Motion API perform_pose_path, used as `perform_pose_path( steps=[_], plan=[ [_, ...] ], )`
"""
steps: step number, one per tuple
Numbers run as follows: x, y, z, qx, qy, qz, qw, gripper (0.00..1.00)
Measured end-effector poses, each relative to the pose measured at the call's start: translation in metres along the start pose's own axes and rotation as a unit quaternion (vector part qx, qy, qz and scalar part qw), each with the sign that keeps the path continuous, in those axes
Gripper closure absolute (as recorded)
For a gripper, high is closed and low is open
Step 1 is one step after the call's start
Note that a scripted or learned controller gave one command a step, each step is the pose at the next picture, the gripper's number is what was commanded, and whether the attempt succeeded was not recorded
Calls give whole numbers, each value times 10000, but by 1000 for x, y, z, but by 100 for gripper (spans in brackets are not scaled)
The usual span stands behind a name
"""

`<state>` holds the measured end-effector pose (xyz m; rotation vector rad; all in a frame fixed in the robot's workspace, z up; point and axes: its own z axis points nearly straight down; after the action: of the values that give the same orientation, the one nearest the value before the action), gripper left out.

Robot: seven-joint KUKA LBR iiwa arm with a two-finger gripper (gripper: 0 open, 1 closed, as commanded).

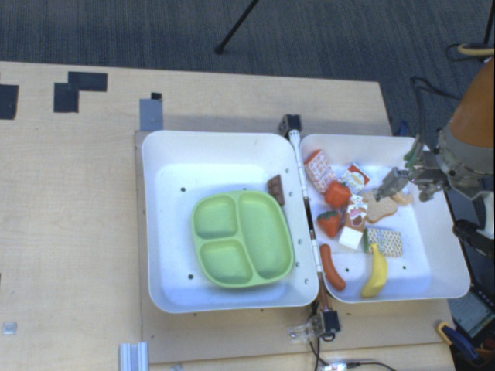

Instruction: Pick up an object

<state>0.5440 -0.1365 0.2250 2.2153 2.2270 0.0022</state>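
The right bin (441, 284) holds several toy foods: a red packet (317, 168), a red tomato-like piece (337, 195), a strawberry (330, 222), a sausage (332, 267), a banana (375, 270), a white cube (350, 239), a patterned cracker (387, 243) and a tan bread slice (380, 210). My gripper (408, 188) hangs over the upper right of this bin, just above and right of the bread slice. Its two dark fingers (391, 183) stand spread, open, with nothing between them.
The left bin (166, 207) carries a green divided plate (242, 238) and a small brown piece (275, 187) near its right wall. A ridge (303, 199) separates the two bins. Cables (429, 87) run along the bench's right side.
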Motion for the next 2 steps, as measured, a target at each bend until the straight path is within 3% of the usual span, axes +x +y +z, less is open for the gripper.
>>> perform_pose_path(
  steps=[1, 2],
  plan=[
    [47, -33, 128, -53, -11, 13, 10000, 0],
    [46, -31, 117, -75, -23, 15, 10000, 100]
  ],
)
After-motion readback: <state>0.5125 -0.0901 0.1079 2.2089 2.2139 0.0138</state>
